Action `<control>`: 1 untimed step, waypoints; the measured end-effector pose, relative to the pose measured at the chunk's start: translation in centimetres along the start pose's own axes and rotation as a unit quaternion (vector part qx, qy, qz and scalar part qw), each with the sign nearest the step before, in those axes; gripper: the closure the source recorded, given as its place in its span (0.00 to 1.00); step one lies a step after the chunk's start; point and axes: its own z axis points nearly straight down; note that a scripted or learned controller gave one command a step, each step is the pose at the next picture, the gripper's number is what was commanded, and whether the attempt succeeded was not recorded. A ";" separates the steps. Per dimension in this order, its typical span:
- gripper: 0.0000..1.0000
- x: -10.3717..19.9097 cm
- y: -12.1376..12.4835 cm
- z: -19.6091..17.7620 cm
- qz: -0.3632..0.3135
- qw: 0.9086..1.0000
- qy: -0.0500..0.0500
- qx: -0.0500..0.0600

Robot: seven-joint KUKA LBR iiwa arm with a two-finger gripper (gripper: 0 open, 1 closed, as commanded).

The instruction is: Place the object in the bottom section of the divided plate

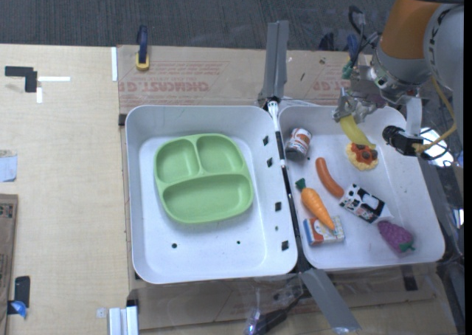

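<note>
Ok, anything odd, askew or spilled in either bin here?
Nothing spilled or damaged. The small metal can lies on its side near the right white bin's left wall. The green divided plate sits slightly rotated in the left white bin.

The plate [203, 178] looks like smooth matt green plastic. Both bins [214, 256] are glossy white plastic. The table [59, 178] is pale wood, with brown cardboard [199, 79] behind. The can [297, 143] has a shiny metal lid.

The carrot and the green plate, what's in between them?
In the camera view, the bin walls where the two bins meet lie between the carrot and the plate, plus bare white bin floor.
</note>
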 end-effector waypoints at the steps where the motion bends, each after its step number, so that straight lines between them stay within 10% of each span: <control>1: 1.00 7.2 -1.8 0.9 -0.072 0.997 0.000 0.000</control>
